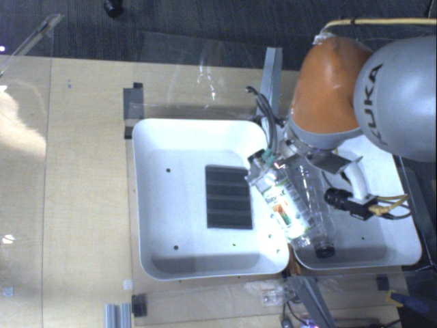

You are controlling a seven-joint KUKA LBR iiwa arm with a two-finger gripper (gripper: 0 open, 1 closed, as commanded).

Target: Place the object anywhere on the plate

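Looming closest, the arm [382, 80] hides my claw, so its state I cannot tell. A clear plastic bottle [297, 207] straddles both bins' rims: light, slippery; I'd grasp mid-body.

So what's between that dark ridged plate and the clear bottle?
In the camera view, a strip of bare white bin floor lies between the plate and the bottle; nothing else sits there.

The KUKA arm [396, 101] has a rounded grey shell with dark "KUKA" lettering, a glossy orange band [328, 87] at its nine o'clock, and yellow cables [389, 207] at six o'clock.
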